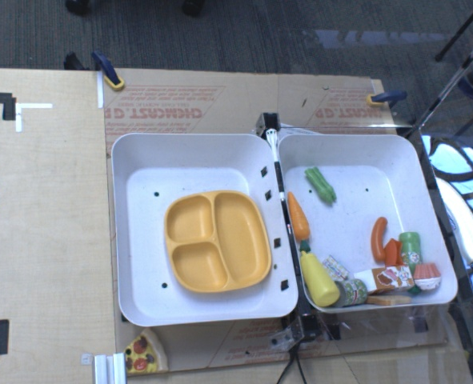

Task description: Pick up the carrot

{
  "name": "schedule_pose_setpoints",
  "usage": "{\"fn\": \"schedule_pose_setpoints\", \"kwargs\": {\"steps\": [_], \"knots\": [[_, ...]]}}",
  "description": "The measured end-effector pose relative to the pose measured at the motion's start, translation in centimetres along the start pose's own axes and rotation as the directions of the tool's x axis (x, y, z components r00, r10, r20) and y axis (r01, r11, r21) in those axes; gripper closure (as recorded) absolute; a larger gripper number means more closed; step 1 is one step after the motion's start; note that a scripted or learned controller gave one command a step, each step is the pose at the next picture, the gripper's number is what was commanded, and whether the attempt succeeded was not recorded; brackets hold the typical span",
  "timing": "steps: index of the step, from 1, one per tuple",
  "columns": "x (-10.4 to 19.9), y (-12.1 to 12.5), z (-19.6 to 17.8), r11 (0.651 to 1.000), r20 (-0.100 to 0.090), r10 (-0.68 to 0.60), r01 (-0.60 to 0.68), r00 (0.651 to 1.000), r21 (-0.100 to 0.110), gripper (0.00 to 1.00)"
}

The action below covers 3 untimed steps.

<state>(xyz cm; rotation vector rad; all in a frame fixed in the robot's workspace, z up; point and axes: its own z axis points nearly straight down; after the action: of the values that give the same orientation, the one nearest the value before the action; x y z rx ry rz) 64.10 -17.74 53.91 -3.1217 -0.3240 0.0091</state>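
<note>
Orange and tapered, the carrot [298, 218] is lying in the right bin [356, 157], pressed along its left wall just above the yellow bottle [318, 278]. That spot is likely making a grasp awkward, since the wall is crowding one side. Most other toys are bunching in the lower right corner, while the green pepper [320, 185] is sitting apart near the top. As for the claw, I cannot tell its state or what it is touching.

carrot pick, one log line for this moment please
carrot: lying in right bin, against left wall | yellow plate: left bin | pick: not yet done
</note>
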Motion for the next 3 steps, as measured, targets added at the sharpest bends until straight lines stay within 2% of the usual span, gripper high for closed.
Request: {"fn": "schedule_pose_setpoints", "kwargs": {"steps": [3], "knots": [[2.0,-2.8,0.0,1.0,-0.002,0.0,0.0,1.0,-0.002,0.0]]}}
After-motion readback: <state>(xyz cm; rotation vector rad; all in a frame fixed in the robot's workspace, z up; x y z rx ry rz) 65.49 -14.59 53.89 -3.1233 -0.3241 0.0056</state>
